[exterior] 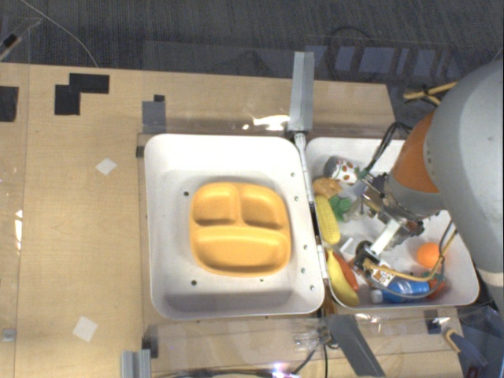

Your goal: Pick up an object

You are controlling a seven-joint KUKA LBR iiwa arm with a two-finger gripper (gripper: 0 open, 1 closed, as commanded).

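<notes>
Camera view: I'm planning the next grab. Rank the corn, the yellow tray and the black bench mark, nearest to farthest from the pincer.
1. Corn, right bin, beside the pincer.
2. Tray, left bin.
3. Mark, bench, far left.

Tray [239,228] lies in left bin [167,211], corn cob [327,220] in right bin [356,149].

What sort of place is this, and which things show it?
Probably a robotics lab bench: a grey KUKA arm reaches into the cluttered right bin, and a yellow divided tray lies in the left bin.
</notes>
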